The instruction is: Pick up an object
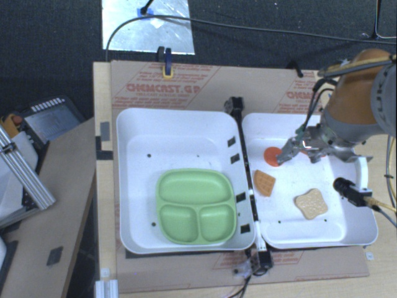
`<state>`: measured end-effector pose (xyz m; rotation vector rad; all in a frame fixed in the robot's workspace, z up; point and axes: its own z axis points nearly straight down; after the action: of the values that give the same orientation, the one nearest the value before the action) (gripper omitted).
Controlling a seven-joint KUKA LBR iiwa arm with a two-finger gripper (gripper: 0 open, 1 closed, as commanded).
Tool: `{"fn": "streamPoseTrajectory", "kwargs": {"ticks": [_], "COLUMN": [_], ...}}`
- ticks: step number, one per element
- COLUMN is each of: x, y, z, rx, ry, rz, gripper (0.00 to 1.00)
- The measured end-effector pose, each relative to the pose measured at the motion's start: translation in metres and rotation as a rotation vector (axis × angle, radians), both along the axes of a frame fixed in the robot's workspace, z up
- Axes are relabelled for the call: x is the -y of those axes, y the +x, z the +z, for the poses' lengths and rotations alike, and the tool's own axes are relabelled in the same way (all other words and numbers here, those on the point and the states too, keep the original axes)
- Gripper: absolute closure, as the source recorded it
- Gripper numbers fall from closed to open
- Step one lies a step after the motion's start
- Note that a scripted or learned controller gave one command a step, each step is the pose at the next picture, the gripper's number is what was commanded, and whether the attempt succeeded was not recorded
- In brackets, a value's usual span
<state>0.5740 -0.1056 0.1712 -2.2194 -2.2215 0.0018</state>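
Cardboard-covered counter (186,82): in the right bin (353,234), the hand (284,158) touches an orange disc (272,155); grip unclear.

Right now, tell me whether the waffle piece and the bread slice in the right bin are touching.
Apart. The camera view shows the orange waffle piece near the right bin's left wall and the tan bread slice farther right, with bare white bin floor between them.

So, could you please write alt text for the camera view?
The robot's gripper hangs low in the right bin, at a small orange-red object, with a waffle-like piece and a toast-shaped piece nearby. The left bin holds a green divided plate.
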Motion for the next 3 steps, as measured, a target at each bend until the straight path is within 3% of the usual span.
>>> {"fn": "streamPoseTrajectory", "kwargs": {"ticks": [1, 2, 3], "x": [-0.001, 0.000, -0.001], "y": [0.000, 0.004, 0.002], "z": [-0.041, -0.084, -0.075], "rx": [0.000, 0.016, 0.007], "ry": [0.000, -0.003, -0.001], "rz": [0.000, -0.002, 0.000], "gripper": [0.00, 0.00, 1.00]}}
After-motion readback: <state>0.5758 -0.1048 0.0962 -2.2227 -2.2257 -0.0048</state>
